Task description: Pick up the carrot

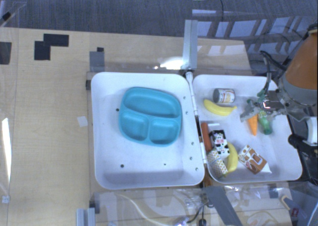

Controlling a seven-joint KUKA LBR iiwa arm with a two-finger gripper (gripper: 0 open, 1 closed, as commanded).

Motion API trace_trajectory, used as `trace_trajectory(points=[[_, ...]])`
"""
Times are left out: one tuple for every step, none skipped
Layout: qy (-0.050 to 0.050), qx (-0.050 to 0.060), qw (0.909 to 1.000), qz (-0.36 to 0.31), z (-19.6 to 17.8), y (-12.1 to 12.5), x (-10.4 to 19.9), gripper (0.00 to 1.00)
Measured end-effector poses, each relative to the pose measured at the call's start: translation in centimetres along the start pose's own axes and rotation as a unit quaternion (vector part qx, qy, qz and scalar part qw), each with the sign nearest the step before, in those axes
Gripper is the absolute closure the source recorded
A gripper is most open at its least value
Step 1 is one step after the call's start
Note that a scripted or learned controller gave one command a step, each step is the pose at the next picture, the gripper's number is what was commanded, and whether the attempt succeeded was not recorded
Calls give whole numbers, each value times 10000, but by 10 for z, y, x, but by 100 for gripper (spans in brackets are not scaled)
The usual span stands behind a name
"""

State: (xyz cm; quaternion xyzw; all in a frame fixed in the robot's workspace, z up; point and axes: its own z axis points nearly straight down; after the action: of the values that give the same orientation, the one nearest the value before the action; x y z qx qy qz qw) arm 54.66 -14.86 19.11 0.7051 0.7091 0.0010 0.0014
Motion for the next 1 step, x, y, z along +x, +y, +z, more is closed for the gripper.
trace_trajectory(points=[[2, 3, 9987, 519, 48, 9, -31, 0]])
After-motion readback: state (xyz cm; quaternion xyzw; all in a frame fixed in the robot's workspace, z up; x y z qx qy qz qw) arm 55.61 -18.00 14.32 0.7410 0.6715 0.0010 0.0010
